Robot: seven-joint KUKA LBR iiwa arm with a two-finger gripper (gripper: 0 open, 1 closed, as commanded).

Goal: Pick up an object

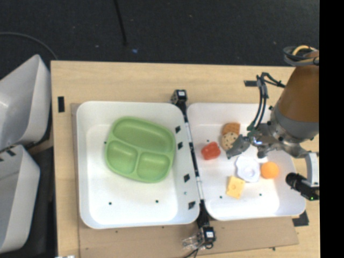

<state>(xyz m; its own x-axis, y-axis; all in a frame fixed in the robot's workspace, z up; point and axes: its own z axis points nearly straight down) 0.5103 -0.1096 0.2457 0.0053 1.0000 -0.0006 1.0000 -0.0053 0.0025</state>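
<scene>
Over the right bin (215, 206), down low among 5 small items, hangs the gripper (248, 147), arm reaching in from the right. Finger state: cannot tell, the dark parts too blurred. Nothing seen held. Just left of the gripper, a brown cookie (230, 134); further left, a red piece (210, 151). Just below it, a white round disc (248, 170), with an orange ball (270, 170) beside and a yellow cheese wedge (235, 187) underneath. In the left bin (91, 208), a green 3-compartment plate (140, 149).
</scene>
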